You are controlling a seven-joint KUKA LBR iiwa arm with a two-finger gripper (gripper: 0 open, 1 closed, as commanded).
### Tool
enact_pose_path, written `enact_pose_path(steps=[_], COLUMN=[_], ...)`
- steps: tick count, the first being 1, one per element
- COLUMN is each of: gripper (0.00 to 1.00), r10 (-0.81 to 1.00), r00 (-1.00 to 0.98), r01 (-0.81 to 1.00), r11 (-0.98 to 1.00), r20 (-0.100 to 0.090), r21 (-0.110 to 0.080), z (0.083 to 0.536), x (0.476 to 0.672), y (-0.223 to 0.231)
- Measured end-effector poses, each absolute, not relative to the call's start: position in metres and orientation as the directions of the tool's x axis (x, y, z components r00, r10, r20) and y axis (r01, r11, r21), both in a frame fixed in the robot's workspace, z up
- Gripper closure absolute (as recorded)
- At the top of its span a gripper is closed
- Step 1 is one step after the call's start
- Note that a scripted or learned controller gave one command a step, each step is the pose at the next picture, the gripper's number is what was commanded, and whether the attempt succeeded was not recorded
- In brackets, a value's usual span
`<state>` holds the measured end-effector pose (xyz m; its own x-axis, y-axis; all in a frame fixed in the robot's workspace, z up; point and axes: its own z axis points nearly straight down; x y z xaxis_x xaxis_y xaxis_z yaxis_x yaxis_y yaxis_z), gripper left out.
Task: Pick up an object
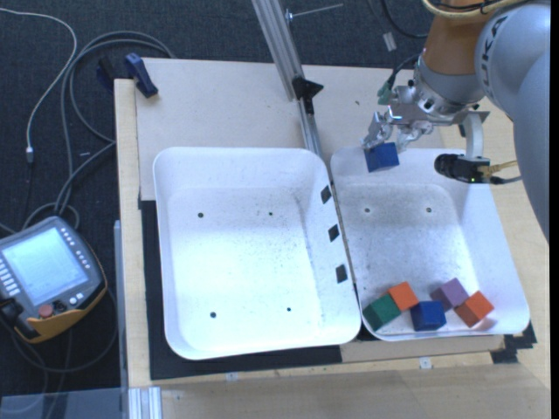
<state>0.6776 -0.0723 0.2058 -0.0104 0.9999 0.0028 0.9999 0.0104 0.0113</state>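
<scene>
A blue cube (pixel 382 157) hangs above the far edge of the right bin (pixel 476 225), held between the fingers of my gripper (pixel 381 143), which is shut on it. The grey arm with its orange band comes in from the upper right. At the near end of the right bin lie several cubes: a green one (pixel 381 310), an orange one (pixel 403 296), a blue one (pixel 428 315), a purple one (pixel 452 292) and another orange one (pixel 475 308).
The left bin (pixel 240 251) sits beside the right one. An aluminium post (pixel 278 37) rises at the back between the bins. A blue clamp (pixel 141 73) sits at the bench's far left corner. A teach pendant (pixel 48 273) lies on the floor at left.
</scene>
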Motion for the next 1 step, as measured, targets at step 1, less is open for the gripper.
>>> enact_pose_path(steps=[1], gripper=[1.00], r10=[1.000], r00=[-0.006], r01=[1.000], r11=[0.006], r20=[0.003], r21=[-0.002], z=[0.2316], x=[0.6506], y=[-0.0286])
